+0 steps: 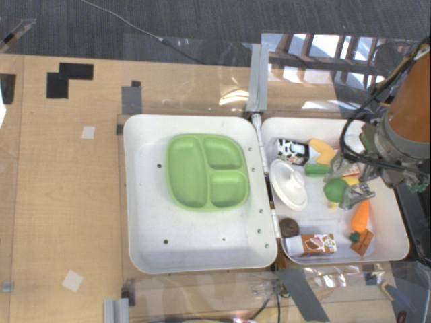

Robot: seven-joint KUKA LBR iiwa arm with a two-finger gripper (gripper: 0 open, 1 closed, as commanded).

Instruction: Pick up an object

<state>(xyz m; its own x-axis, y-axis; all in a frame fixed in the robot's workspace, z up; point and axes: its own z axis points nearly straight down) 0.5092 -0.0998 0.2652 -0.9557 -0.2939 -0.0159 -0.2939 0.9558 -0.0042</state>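
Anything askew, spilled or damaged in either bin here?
Nothing stands out. The green plate lies flat in the left bin; the right bin holds a loose jumble of toys around the gripper.

Two shallow white bins [145, 247]: one green three-compartment plastic plate [205, 171] lies in the left bin; right of that plate sit one white bowl [289, 184], one orange carrot [360, 216], one small printed carton [318, 243].

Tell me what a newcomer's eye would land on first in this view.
First, the green divided plate, alone in the middle of the left bin. Next, the crowded right bin, where the gripper hangs over a green ball, with a white bowl to that view's left and an orange carrot just below.
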